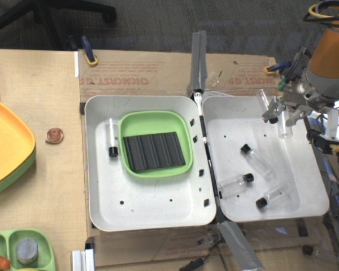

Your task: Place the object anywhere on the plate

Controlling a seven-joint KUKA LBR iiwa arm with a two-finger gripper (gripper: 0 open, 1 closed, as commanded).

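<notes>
A green plate [126,130] lies in the left bin [147,208], and a dark ribbed block [154,150] rests flat on it. Beside the plate's left rim lies a clear vial [112,135] with a black cap. The right bin [305,168] holds three more black-capped clear vials: one [255,158] near the middle, one [236,182] lower left and one [271,196] at the bottom. My gripper [278,117] hangs over the right bin's far right corner, well away from the plate. Something clear shows just below it, and I cannot make out what it is.
A stack of yellow plates [5,145] sits at the far left of the bench, with a small red-brown disc [55,134] next to it. A green compartment tray [17,253] occupies the bottom left corner. A metal divider [198,66] rises between the bins at the back.
</notes>
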